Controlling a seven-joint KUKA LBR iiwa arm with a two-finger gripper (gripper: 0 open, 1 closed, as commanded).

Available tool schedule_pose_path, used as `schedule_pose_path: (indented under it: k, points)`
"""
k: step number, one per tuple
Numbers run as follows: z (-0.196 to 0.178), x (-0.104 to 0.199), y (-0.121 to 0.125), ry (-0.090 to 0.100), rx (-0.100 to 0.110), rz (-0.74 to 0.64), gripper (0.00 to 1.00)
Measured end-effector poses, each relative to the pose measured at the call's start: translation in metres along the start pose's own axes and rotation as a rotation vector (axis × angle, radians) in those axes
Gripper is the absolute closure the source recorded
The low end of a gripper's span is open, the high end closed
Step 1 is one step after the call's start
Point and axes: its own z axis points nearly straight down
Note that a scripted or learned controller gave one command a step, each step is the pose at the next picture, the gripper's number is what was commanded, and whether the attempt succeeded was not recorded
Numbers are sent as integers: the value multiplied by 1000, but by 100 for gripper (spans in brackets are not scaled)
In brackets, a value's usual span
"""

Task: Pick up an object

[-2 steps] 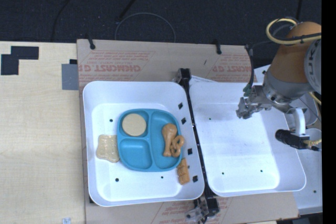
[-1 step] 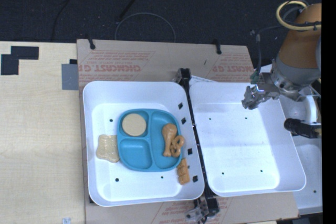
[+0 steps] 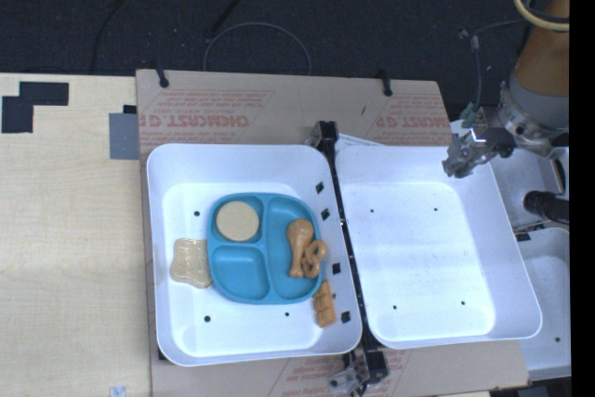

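A blue divided plate (image 3: 244, 274) lies in the left white bin (image 3: 177, 330). On it rest a round tan cookie (image 3: 237, 220), a tan drumstick (image 3: 299, 242) and a small pretzel (image 3: 315, 258). A pale slice of bread (image 3: 191, 262) lies against the plate's left edge. A small orange-brown pastry piece (image 3: 323, 304) sits just off the plate's lower right corner. My gripper (image 3: 458, 163) hangs over the far right corner of the right white bin (image 3: 502, 321), far from all these objects, and nothing shows beneath it.
A black divider (image 3: 340, 237) with clips runs between the two bins. Both bins sit on a cardboard sheet (image 3: 279, 107). A light wooden bench top (image 3: 65, 246) extends to the left. Cables lie on the dark floor behind.
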Motion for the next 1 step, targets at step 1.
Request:
schedule_pose_path:
  k: [1]
  points:
    - [18,46,-17,3,9,-2,100]
